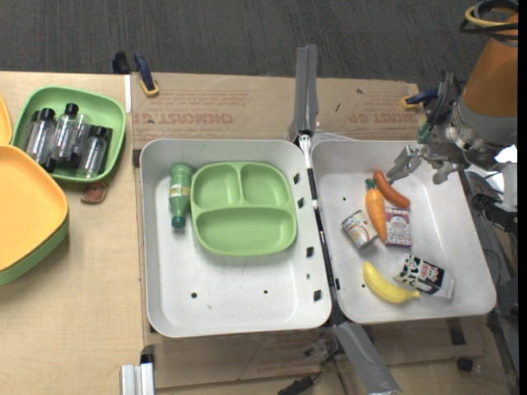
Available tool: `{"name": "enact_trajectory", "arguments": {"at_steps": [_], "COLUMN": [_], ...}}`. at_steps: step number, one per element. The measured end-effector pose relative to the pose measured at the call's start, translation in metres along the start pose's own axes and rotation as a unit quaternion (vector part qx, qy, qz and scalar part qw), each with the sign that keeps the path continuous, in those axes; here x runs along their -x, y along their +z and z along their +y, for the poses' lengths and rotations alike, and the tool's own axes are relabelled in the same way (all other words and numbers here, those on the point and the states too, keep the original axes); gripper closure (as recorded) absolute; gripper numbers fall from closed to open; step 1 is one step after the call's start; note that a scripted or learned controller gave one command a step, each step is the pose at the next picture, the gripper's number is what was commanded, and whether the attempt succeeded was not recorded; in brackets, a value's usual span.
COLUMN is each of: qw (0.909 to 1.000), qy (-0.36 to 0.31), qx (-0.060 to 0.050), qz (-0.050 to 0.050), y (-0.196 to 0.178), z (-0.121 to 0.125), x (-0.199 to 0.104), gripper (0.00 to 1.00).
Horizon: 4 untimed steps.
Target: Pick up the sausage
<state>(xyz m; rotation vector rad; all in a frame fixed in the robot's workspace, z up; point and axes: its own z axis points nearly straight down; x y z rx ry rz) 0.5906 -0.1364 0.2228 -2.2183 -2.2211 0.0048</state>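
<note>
Place: a robotics lab or test cell, not a home.
Bench: a flat brown cardboard sheet [247, 109] printed with reversed lettering lies under two shallow white plastic bins [165, 303], fixed by blue-and-black clamps [146, 76].
Floor: dark grey office-type carpet [247, 15] beyond the bench.
Machine: a grey industrial arm with an orange band [494, 76] reaches over the right bin's rim.
Props: a green square tray of small dark-capped bottles [67, 134] and stacked orange plastic plates [29, 212] set aside on the pale wooden tabletop [74, 327].

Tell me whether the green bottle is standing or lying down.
Lying down: the green plastic bottle rests on its side on the left bin's floor, beside the green divided plate.
</note>
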Motion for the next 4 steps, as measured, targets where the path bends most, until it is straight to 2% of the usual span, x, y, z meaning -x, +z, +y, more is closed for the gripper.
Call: {"name": "enact_trajectory", "arguments": {"at_steps": [1,2,3,4], "qw": [0.9992,0.9997,0.9998,0.9991], "qy": [-0.041,-0.024,-0.022,0.043], "qx": [0.001,0.001,0.005,0.001], "qz": [0.0,0.0,-0.001,-0.001], "y": [0.111,0.131,0.118,-0.033], "z": [0.031,0.017,0.019,-0.001], "x": [0.007,-0.009,-0.007,-0.049], "gripper": [0.0,0.0,1.0,1.0]}}
